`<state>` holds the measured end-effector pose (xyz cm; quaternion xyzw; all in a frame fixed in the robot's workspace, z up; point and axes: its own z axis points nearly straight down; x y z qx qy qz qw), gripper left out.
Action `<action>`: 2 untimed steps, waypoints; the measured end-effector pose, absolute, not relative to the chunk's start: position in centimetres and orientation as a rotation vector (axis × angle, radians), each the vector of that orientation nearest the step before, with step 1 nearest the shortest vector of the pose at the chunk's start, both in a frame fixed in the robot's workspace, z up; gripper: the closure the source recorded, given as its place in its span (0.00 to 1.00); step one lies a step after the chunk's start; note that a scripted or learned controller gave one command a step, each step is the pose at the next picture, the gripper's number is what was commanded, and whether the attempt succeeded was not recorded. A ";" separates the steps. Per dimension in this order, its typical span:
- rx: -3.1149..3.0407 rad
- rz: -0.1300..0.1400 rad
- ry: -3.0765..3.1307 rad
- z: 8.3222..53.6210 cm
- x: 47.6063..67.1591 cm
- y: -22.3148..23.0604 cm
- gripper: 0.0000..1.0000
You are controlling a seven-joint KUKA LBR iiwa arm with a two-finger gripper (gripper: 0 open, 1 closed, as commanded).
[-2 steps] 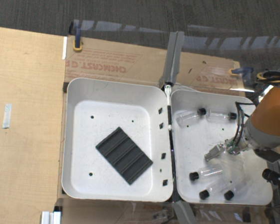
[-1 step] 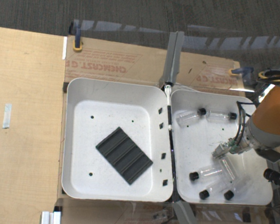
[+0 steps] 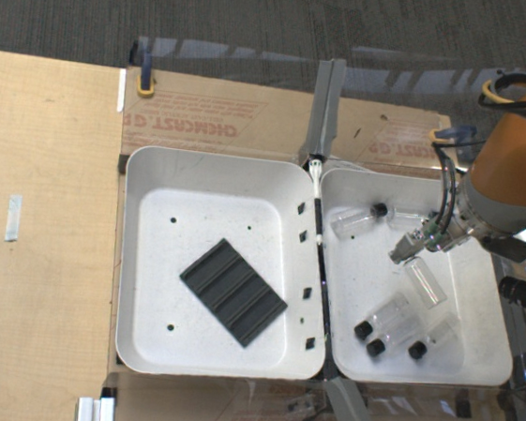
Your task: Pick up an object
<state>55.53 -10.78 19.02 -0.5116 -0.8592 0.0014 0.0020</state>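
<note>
A dark ribbed rectangular panel (image 3: 233, 292) lies flat and turned diagonally in the middle of the left bin (image 3: 153, 178); in the right bin (image 3: 481, 371), a clear black-capped tube (image 3: 359, 220) lies near the back; several more clear black-capped tubes (image 3: 399, 327) lie clustered towards the front.

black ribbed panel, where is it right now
In the camera view the black ribbed panel lies flat and turned at a slant on the floor of the left bin, near its middle, across the divider from the clear bottles.
</note>
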 end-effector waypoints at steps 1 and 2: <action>-1.629 0.005 -2.682 20.2 59.3 -16.7 1.00; -1.591 0.005 -2.706 20.9 61.5 -16.2 1.00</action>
